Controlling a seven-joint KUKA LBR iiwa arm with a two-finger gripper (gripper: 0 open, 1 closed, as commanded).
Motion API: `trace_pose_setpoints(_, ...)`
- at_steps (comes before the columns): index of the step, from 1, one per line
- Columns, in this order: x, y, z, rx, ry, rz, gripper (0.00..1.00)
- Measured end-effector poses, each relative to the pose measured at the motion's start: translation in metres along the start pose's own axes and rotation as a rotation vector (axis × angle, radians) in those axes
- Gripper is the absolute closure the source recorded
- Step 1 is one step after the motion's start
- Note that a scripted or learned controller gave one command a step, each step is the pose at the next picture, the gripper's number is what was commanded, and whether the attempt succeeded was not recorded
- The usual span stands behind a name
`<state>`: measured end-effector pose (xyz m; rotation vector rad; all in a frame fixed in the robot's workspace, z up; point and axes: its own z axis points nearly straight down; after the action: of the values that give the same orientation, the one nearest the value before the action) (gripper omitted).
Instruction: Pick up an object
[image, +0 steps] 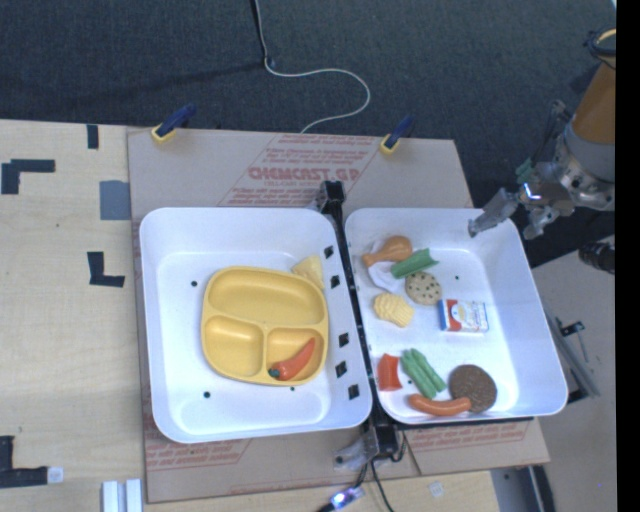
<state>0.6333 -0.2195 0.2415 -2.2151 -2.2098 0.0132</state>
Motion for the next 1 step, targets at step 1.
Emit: trace_pose_setpoints(1,0.0007,0.0025,-0.0092,-0.014,-0.003,-0.004,0.0)
